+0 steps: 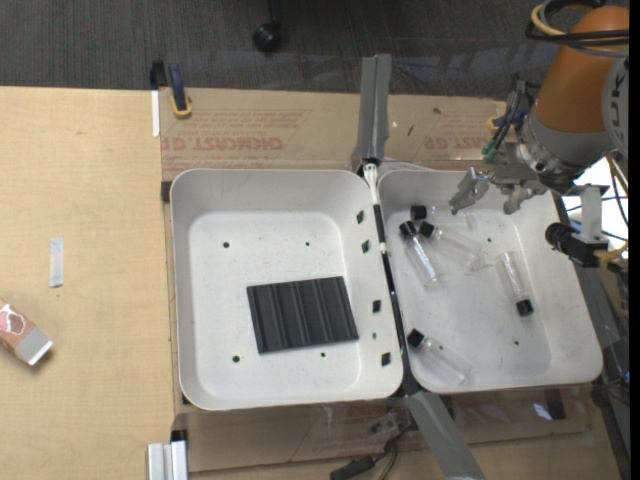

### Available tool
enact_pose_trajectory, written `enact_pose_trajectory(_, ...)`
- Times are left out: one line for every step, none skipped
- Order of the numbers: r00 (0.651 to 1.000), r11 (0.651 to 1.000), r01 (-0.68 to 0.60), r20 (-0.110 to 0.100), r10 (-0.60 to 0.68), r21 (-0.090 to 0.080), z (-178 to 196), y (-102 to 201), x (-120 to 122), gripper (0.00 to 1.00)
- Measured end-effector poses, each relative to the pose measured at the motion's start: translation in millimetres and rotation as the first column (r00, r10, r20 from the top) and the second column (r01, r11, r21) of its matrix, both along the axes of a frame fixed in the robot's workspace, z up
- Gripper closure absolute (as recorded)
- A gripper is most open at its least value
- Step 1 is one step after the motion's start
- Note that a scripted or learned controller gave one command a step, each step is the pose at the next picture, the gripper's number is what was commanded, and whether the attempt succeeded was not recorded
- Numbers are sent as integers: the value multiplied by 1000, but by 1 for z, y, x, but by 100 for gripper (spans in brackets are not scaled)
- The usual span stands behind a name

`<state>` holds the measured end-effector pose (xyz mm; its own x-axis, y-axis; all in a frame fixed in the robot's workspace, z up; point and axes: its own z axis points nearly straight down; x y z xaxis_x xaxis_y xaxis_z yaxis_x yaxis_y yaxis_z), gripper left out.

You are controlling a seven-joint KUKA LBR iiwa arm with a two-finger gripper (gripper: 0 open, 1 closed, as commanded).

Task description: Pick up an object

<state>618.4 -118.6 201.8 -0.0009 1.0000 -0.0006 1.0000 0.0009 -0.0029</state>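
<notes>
The two-finger gripper (pixel 490 194) hung over the right white bin's (pixel 570 363) far edge, fingers apart and holding nothing. Below it lay clear plastic vials with black caps (pixel 420 251), scattered well apart. A dark ribbed rectangular mat (pixel 301 313) sat in the left white bin (pixel 200 368).

Camera, one, fixed: mounted above the bench (pixel 80 218), angled downward at a slant. Left bin (pixel 200 368) sits frame centre, right bin (pixel 570 363) centre-right. Arm (pixel 580 78) enters upper right. Dark floor along top edge. Moderate distance.
</notes>
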Motion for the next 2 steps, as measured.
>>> enact_pose_trajectory(998, 998, -63, 1, 63, 0, -71, -52, -10, 0)
enact_pose_trajectory(998, 998, -58, 1, 58, 2, -111, -91, -99, 0)
